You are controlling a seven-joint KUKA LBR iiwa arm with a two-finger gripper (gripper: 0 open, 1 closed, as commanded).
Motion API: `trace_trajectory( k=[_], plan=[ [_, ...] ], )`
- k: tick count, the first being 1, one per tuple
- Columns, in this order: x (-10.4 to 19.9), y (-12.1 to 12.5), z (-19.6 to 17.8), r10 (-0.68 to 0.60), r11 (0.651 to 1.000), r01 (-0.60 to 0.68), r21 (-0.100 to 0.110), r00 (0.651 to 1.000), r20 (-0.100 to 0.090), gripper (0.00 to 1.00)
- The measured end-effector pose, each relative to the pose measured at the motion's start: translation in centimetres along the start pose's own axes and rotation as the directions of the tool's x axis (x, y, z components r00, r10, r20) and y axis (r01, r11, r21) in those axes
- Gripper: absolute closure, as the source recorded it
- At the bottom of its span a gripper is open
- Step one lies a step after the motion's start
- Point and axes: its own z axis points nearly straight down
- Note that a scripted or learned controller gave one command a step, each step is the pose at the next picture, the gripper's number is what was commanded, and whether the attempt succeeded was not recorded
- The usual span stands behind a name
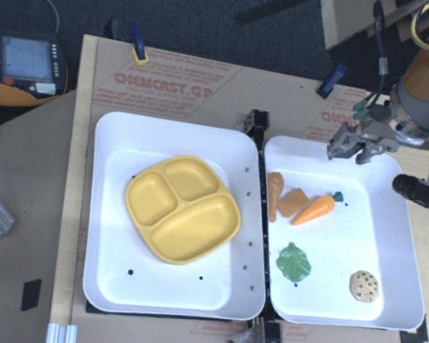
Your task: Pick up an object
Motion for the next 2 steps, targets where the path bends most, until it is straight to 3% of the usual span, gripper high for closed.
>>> trace_trajectory(
  k=[2],
  plan=[
    [11.7, -3.0, 0.4, -0.005, 1.0, 0.005, 0.011, 1.0, -0.004, 1.0]
  ],
)
